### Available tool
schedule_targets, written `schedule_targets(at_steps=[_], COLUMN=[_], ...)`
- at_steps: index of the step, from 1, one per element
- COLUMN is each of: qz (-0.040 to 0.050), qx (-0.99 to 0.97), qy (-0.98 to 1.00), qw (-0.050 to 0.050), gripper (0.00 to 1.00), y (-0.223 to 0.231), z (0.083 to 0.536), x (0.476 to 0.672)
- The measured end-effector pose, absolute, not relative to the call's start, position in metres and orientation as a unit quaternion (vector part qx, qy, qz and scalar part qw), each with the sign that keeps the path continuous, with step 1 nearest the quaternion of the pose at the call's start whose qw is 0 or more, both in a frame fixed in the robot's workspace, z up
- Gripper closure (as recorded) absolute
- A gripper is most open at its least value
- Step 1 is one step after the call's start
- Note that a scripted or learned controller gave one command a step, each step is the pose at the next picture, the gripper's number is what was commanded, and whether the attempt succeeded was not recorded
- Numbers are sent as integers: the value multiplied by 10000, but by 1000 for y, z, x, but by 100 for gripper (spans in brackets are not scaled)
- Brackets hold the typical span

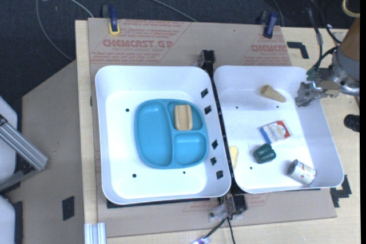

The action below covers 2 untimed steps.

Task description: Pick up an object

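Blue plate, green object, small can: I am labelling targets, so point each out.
blue plate (153, 137): camera view, its large left compartment.
green object (264, 153): camera view, its middle.
small can (301, 172): camera view, its side wall.

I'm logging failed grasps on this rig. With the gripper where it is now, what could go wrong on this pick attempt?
1. The gripper sits at the right bin's upper right wall; descending here, it may hit the rim or close on nothing.
2. The nearest item, the tan wedge, lies off to the side, so a grasp may only nudge it.
3. The small can lies on its side near the lower wall and could roll away if touched.
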<state>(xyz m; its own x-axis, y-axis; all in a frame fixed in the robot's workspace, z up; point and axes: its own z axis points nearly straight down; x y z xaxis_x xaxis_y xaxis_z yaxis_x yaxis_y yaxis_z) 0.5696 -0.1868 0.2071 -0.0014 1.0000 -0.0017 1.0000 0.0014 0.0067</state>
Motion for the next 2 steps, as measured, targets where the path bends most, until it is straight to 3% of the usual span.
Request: schedule_targets(at_steps=[1,2], qz=[16,7], qx=[7064,7056], qy=[7078,7086], qw=[31,7], gripper=[100,100], y=[-187,-145], z=[262,258], x=[571,584])
